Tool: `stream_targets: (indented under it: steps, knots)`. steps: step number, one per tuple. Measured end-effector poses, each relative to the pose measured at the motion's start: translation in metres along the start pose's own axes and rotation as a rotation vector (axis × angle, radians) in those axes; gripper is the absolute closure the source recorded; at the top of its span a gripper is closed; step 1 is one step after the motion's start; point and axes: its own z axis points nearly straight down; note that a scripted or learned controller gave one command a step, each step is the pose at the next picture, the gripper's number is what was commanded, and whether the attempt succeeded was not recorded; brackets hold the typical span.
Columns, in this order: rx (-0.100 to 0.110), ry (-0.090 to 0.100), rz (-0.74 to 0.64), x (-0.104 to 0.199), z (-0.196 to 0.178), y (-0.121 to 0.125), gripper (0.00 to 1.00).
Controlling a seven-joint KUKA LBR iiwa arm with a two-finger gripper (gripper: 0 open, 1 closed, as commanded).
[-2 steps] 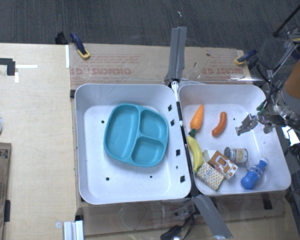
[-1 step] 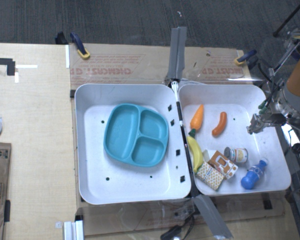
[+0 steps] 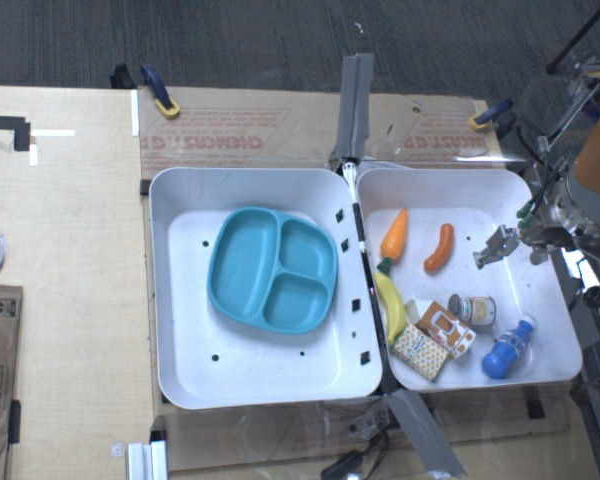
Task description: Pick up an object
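The task names no single object, so any item in the right bin (image 3: 540, 183) can serve. The nearest one to the hand (image 3: 492, 248) is the orange sausage (image 3: 438, 249), which lies on the bin floor just to the left of it, apart from its neighbours. The hand hangs over the bare upper part of this bin with nothing between its fingers; whether they are spread or closed I cannot tell, because they look small and blurred.

I think the main risk is a miss. The sausage is rounded and lies at a slant, so it may roll or slip out if the fingers close off its middle. The lower items are crowded: the small can (image 3: 474, 310), the cracker box (image 3: 432, 340) and the banana (image 3: 389, 306) lie close together, so a grasp there could catch two things or push one aside. The blue bottle (image 3: 506, 350) lies near the bin's wall, which may block one finger.

The right bin also holds a carrot (image 3: 394, 234) near the divider. The left bin (image 3: 170, 298) holds only a teal divided plate (image 3: 273, 269), which looks too flat and wide for an easy grasp.
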Motion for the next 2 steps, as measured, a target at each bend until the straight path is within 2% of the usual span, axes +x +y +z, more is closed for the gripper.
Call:
stream_targets:
  steps: [1,2]
  knots:
    - [0.000,0.001,0.013,-0.034,0.042,0.001,0.00]
    - [0.000,0.001,-0.112,-0.014,0.085,-0.005,0.00]
